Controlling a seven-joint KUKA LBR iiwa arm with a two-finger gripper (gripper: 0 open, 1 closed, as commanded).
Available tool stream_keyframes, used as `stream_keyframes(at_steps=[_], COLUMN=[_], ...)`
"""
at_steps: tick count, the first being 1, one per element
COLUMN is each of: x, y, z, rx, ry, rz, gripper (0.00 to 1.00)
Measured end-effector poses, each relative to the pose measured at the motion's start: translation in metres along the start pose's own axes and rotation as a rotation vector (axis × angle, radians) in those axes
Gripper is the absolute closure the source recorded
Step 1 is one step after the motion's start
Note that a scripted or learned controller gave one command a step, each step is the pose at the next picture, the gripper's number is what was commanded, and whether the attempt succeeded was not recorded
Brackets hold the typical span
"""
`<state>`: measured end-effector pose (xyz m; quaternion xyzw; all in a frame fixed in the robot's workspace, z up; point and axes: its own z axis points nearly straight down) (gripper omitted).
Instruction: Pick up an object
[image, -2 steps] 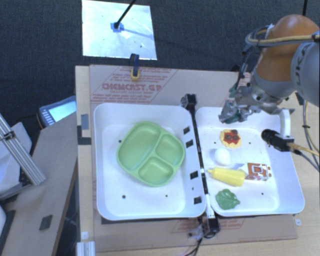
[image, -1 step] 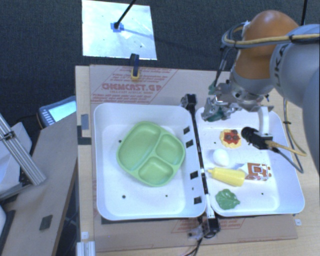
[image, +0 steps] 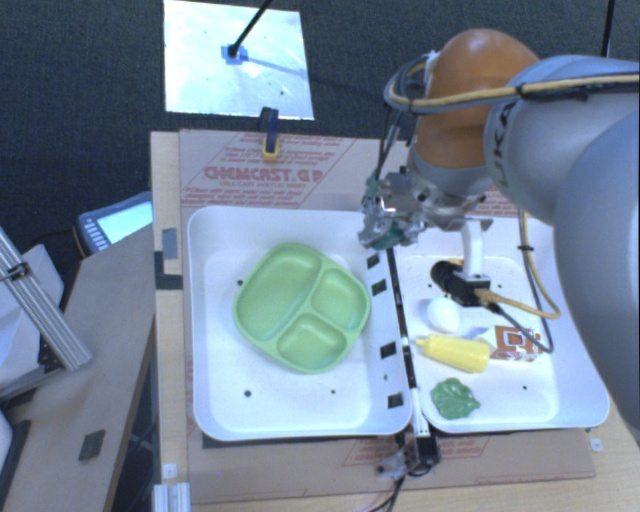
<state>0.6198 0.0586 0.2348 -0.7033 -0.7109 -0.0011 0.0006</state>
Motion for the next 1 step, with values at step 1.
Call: stream_keyframes(at_steps=[1], x=[0.0506], y=[-0.0111], z=[-0.0025], rx=[0.000], ry=[-0.001], rz=[0.001], gripper=[1.00])
